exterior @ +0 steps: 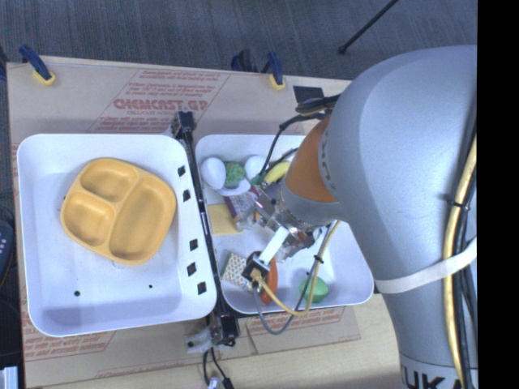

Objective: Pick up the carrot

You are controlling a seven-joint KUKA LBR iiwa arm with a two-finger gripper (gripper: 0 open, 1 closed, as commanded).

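The carrot [271,280], a small orange piece, lies near the front of the right bin [357,275]. My gripper [246,206] hangs low over the middle of that bin, behind and to the left of the carrot. The big grey arm with its orange band [305,175] hides the right half of the bin. Nothing shows between the gripper and the carrot that joins them.
Around the gripper lie a white egg [212,171], a green vegetable [234,173], a yellow banana [278,171], a pale yellow block [220,217], a checkered item [234,270] and a green piece [315,289]. The left bin [49,298] holds a yellow divided plate [119,210].
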